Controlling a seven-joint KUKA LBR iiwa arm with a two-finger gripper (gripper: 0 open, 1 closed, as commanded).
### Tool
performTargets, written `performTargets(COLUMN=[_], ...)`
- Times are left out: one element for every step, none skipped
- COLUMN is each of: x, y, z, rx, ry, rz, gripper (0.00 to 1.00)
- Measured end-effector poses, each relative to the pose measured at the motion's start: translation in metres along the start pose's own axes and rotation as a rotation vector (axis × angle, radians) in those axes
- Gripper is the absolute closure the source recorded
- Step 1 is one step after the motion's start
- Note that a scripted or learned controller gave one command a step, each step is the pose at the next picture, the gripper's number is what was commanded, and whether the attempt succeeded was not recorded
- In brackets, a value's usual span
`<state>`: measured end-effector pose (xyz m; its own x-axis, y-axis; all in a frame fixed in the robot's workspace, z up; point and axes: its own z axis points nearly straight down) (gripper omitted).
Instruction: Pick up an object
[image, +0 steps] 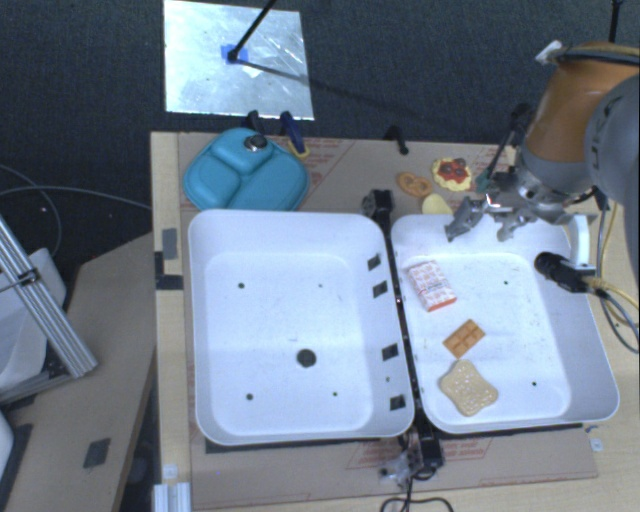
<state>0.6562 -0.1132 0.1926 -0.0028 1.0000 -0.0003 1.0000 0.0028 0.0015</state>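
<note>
My end effector (485, 222) hangs over the far rim of the right bin (560, 400), and its two fingers are spread apart with nothing between them. I am carrying nothing yet.

Three things lie in the right bin, and any of them would do. Taking the small packet (430, 285) as my landmark: it sits near the bin's inner wall, toward the far end, and it is the closest of the three to my end effector. From my fingers it lies toward the camera and a little to the left in the view, so the reach is short, down and inward. Its long axis runs roughly front to back with a slight tilt, so I judge I should close across its shorter width.

Just beyond the packet, toward the near edge of the bin, lies a brown cracker (463, 338), turned at a diagonal. Further the same way sits a piece of toast (468, 388), close to the near rim. All three are apart from each other.

Behind the packet, outside the bin on the bench (340, 160), are a few small toy foods (452, 173), and further left a blue lidded dish (247, 170). The left bin (225, 250) lies on the packet's other side, across the dividing walls.
</note>
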Motion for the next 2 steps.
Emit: performTargets(x=[-0.011,0.03], y=[-0.074,0.017], z=[0.083,0.094], rx=[0.013,-0.009], ry=[0.002,0.0], rz=[0.005,-0.007], gripper=[0.0,0.0])
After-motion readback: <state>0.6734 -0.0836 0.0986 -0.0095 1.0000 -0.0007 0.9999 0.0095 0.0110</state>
